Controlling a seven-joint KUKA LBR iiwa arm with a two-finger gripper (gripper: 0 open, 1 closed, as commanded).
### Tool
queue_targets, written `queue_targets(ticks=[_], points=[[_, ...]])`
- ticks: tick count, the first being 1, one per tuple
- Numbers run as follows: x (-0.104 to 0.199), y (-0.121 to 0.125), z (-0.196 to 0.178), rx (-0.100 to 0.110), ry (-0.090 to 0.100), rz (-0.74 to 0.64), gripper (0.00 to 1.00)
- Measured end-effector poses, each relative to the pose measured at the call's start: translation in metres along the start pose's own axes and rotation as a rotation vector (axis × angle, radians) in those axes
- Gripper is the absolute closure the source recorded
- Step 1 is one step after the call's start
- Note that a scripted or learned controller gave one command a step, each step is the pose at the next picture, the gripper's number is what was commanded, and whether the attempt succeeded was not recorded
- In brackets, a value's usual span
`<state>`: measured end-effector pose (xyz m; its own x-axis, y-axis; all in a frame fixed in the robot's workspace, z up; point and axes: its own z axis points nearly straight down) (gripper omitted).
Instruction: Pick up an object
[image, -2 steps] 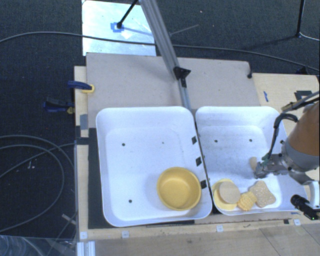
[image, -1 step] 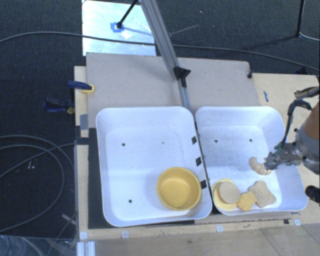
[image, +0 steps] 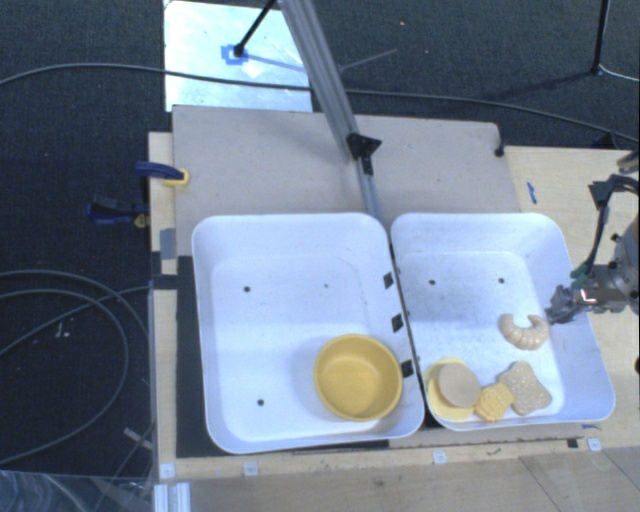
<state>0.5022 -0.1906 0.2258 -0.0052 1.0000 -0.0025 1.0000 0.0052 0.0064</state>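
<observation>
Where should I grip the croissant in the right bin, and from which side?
Take the croissant across its thick middle, coming straight down. It lies flat, curved, tips up, clear of the cracker below. The gripper sits just up-right.

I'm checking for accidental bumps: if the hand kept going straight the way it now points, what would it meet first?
Probably the croissant-shaped piece. The hand sits at the right bin's right rim, pointing left and a little down in the view, and that piece lies just ahead. Height is unclear from one view, so it might pass above it.
</observation>
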Motion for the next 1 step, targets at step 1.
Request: queue_targets(ticks=[1], points=[[-0.0004,0.0019,-0.0429,0.0,0.0,0.0,1.0]])
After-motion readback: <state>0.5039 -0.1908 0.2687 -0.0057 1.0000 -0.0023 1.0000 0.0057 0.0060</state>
